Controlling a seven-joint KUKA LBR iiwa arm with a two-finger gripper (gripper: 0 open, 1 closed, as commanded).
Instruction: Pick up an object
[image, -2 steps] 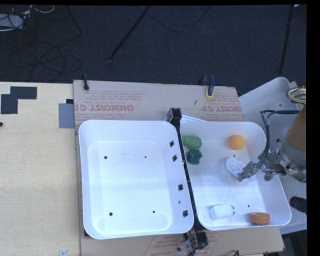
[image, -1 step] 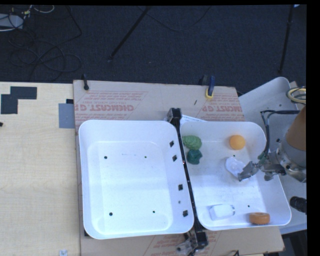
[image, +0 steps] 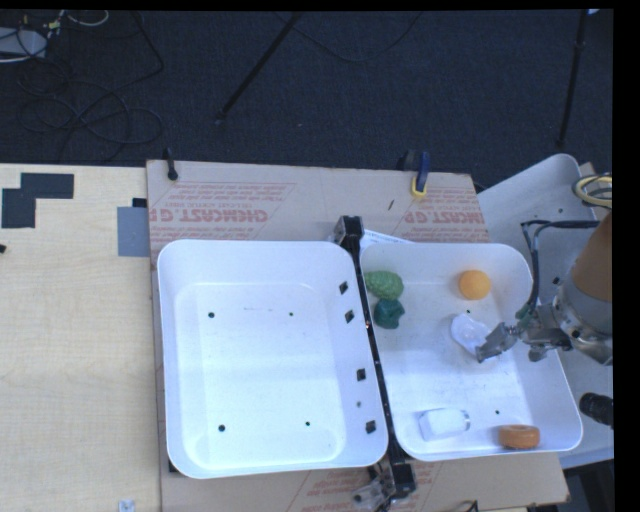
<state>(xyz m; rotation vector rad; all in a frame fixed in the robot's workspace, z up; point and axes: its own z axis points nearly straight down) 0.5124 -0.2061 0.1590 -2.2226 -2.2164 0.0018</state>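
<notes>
gripper (image: 487, 350): reaching in over the right edge of the right bin (image: 545, 300), tips sitting just beside a pale translucent lump (image: 467, 330). honestly can't tell if it's released or clenched, too small and blurry.
likely target: I'm guessing that pale lump, since the tool is pointing right at it. nothing is visibly sitting between the tips, so I'm not calling it a grab.
other stuff in right bin: orange ball (image: 474, 284) hanging out near the far edge, green crumpled thing (image: 384, 284) and a darker teal one (image: 387, 313) touching each other by the divider side, white block (image: 443, 423) and an orange disc (image: 519, 436) lying along the near edge.
spacing: everything's lying well apart, so there's room to come in.
left bin (image: 170, 340): just a few dark dots on the floor.
surface: both bins are resting on a cardboard sheet (image: 250, 205) on a light wood bench (image: 70, 330).
room: dark carpet (image: 330, 80) behind, cables trailing across it.
</notes>
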